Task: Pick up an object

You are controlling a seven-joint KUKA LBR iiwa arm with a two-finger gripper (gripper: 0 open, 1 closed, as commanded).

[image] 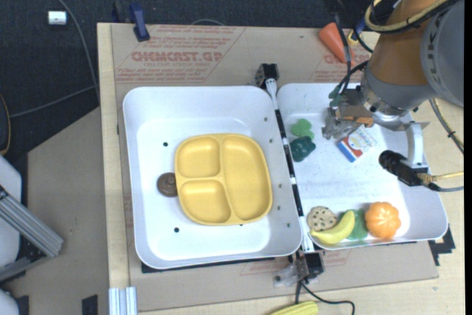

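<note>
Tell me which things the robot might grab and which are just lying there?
Could be picked up, all in the right bin:
- banana
- orange
- cookie
- two green toys
- small red, white and blue packet

Just lying about:
- yellow divided plate in the left bin
- brown round thing beside the plate
- cardboard sheet under the bins

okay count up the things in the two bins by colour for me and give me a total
Yellow: 2, divided tray, banana
Green: 2, two pieces
Orange: 1, round fruit
Brown: 2, disc by the tray, cookie
Red, white and blue: 1, small packet
Total: 8
</note>
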